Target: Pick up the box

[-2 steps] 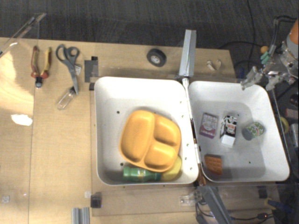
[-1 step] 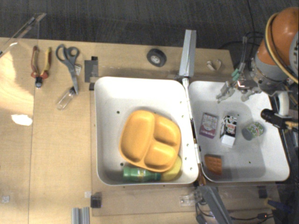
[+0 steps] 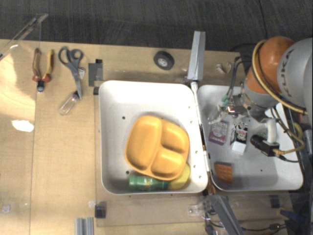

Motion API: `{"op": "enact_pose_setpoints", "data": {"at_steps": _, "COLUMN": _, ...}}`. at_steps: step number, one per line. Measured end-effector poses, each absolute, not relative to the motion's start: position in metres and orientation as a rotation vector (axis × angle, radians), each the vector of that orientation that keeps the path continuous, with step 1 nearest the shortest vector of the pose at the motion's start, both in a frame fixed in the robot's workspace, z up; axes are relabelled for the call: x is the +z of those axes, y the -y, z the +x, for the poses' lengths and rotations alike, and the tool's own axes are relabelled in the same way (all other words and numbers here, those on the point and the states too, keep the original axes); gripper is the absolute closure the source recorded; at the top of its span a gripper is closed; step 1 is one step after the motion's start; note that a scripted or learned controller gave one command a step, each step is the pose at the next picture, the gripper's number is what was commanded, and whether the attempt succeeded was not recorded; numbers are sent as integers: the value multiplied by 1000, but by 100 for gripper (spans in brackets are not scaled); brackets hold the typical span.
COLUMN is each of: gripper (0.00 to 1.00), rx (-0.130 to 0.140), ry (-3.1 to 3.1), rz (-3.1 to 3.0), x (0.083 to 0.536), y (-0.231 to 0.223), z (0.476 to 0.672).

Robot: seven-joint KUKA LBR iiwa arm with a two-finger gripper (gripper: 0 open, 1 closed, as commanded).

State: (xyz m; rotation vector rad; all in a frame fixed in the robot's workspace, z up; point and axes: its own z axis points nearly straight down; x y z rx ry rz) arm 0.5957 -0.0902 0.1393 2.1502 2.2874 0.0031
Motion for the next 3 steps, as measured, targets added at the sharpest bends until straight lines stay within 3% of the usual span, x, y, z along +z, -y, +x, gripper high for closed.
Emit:
{"op": "enact_pose_setpoints", "data": {"at_steps": 1, "gripper": 0, "rx": 7, "ry": -2261, "rz": 2174, "x": 95, "y": 86, "z": 583}}
{"op": "enact_pose_setpoints", "data": {"at_steps": 2, "gripper": 100, "rx": 14, "ry": -2260, "rz": 2169, "x": 106, "y": 86, "z": 585}}
{"op": "enact_pose_setpoints", "data": {"at_steps": 3, "gripper": 100, "rx": 9, "ry": -2260, "rz": 2174, "x": 224, "y": 53, "z": 570}}
